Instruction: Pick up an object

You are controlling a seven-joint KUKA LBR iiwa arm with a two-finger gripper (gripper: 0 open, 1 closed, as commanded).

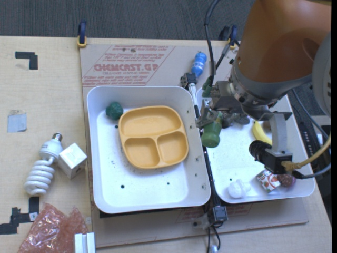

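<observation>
My gripper (210, 123) hangs over the left edge of the right bin (231, 157), close to the wall between the two bins. A small dark green object (211, 135) sits between its fingers and pokes out below them; the gripper is shut on it. Also in the right bin are a yellow banana (260, 133), a white lump (237, 188), a red and white packet (268, 180) and a brown item (286, 180). The left bin (105, 178) holds an orange divided plate (154, 136) and a green ball (114, 110).
The arm's bulky orange and grey wrist (279, 41) covers the right bin's far part. A blue bottle (199, 63) lies behind the bins. Left of the bins, a spiral light bulb (42, 167), a white cube (72, 158) and a reddish mesh bag (50, 228) rest on the bench.
</observation>
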